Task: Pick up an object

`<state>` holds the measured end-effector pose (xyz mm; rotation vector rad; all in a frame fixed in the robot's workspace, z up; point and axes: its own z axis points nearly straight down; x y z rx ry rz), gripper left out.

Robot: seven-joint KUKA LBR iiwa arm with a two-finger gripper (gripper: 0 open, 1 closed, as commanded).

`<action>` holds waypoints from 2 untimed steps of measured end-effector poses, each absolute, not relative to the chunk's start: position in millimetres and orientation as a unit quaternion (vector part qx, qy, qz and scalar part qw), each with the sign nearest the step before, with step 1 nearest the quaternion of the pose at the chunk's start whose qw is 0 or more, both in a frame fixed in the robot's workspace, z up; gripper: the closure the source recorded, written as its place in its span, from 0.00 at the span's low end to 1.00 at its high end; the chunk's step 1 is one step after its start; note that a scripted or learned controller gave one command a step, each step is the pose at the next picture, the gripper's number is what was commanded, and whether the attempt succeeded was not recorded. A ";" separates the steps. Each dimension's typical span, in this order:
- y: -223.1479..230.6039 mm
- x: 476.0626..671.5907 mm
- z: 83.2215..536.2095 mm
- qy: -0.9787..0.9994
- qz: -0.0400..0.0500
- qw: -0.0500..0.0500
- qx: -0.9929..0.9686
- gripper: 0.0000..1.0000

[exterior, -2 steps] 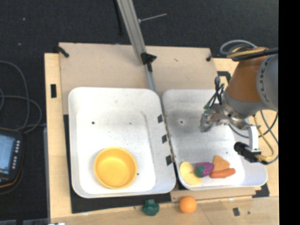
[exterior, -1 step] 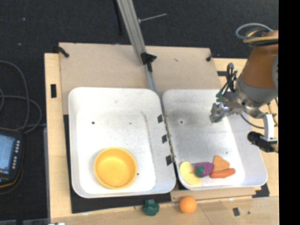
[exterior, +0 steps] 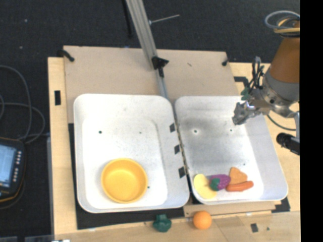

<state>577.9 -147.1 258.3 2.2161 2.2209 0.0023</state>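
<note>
Starting at the far left, we see a dark handheld screen unit (exterior: 9,171) lying off the bench's left edge, with black cables (exterior: 20,110) looping on the dark floor above it. Moving onto the bench (exterior: 58,150), we come to the left bin (exterior: 101,115), and near its front edge, left of centre, sits a yellow bowl (exterior: 124,180), upright and well apart from everything else. Behind the bins, a grey metal rail (exterior: 144,29) slants down from the top of the view to the gap between the two bins. Just off the front edge of the left bin's right corner we spot a small green object (exterior: 162,223) on the bench, and beside it, in front of the right bin, an orange ball (exterior: 202,220). Now the right bin (exterior: 212,130): tucked in its front stretch we have a tight cluster, a pale yellow piece (exterior: 202,185) at the left, a purple and green piece (exterior: 219,181) touching it, an orange wedge (exterior: 237,175) behind, and a carrot-like orange piece (exterior: 240,187) along the front. And at the right, the gripper (exterior: 240,114) hangs over the right bin's back right area, well apart from that cluster; we cannot tell how it is set, and nothing shows in it. The arm (exterior: 285,64) rises behind it at the right edge.
</note>
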 end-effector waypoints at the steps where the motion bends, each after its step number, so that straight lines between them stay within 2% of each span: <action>1: -95.0 587.1 250.7 0.708 0.000 0.000 0.706 1.00; 2: -46.6 592.3 258.3 0.708 0.001 0.001 0.706 1.00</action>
